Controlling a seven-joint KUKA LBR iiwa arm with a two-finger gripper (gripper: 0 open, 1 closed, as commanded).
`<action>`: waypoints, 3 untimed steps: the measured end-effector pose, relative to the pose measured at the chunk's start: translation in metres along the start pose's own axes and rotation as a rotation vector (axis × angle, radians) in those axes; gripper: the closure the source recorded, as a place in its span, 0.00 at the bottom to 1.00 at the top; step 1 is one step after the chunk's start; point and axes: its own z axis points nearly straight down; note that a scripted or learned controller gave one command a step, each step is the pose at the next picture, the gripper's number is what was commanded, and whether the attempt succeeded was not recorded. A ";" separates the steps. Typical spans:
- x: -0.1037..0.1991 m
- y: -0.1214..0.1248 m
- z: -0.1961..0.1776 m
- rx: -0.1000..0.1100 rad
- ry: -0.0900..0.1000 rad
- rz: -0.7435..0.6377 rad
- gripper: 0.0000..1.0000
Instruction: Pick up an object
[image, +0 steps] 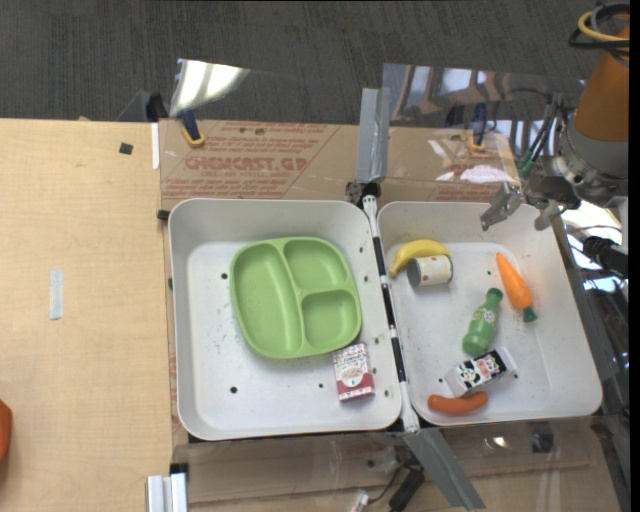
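Claw (527, 207) hangs spread open and empty over the right bin's far rim. Nearest below it lies the carrot (515, 284), long axis running away and slightly rightward.

Two bins side by side under my arm, placed around the divided plate.

The divided plate (296, 296) lies in the left bin (192, 330); a small carton (354, 373) sits just off its near right corner. Right of the plate, in the right bin (570, 390), lie a banana (418, 252) touching a can (432, 270), then a bottle (483, 322), a carrot (516, 285), a milk box (480, 370) and a sausage (457, 403) nearest the front. My gripper (527, 203) hangs over that bin's far right corner.
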 end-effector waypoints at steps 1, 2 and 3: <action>-0.028 0.029 0.138 -0.004 -0.001 -0.013 0.00; -0.048 -0.018 0.138 -0.002 0.007 -0.015 0.00; -0.050 -0.018 0.132 -0.001 0.004 -0.012 1.00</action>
